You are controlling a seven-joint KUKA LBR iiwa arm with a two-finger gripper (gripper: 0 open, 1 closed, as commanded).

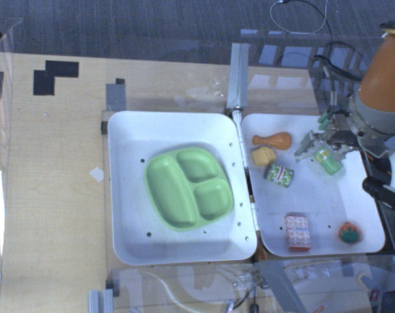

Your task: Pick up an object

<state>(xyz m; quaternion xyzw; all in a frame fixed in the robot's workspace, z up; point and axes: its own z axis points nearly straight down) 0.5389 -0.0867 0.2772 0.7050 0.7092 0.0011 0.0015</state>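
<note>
1. The grey arm with its orange band (386, 64) reached in from the right, and its two-finger gripper (321, 147) hung over the upper right part of the right white bin (315, 240).
2. The metal fingers (306, 146) were spread apart, and a small pale green bottle-like object (329, 162) lay just beside them at their lower right, tilted; whether it sat between the fingers or merely under them could not be told.
3. That green object looked translucent, with a lighter band round its middle (its label, if any, was too blurred to read).
4. Left of the gripper lay an orange-brown toy drumstick (273, 139), near the bin's upper left corner.
5. Just below the drumstick sat a small yellow lumpy piece (264, 155), and touching or nearly touching it, a short green can with a patterned label (279, 174), lying on its side.
6. Near the front edge of the same bin stood a pink and white patterned box (298, 231), with a round orange and green toy fruit (349, 233) well apart at the front right corner.
7. The left white bin (128, 175) held a light green plastic tray with three compartments (189, 187), set at a slant.
</note>
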